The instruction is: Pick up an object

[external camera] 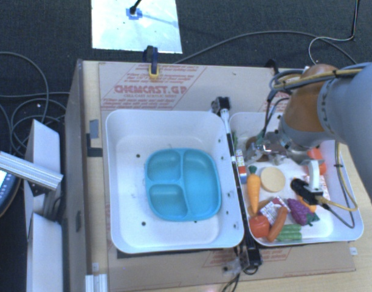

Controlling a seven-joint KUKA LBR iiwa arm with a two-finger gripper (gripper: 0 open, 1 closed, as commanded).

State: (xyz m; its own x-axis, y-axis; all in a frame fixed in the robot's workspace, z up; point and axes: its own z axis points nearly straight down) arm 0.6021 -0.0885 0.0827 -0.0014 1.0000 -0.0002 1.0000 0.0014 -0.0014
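The right bin [350, 215] holds several toy foods. An orange carrot [253, 189] lies near its left wall, with a pale round biscuit [273, 179] beside it. Toward the front lie a red tomato [259, 226], a red-and-white packet [270, 208], an orange-red sausage [279, 222], a purple piece [298, 210] and green beans [289, 234]. My gripper [263, 147] hangs low over the back left part of this bin, just behind the carrot and the biscuit. Nothing can be seen held in it.
The left bin [122, 132] bears a blue divided plate [182, 183]. A ridge [233, 169] separates the two bins. The grey arm with its orange band [304, 108] crosses the right bin's back right corner. Cables run over the dark floor around the bench.
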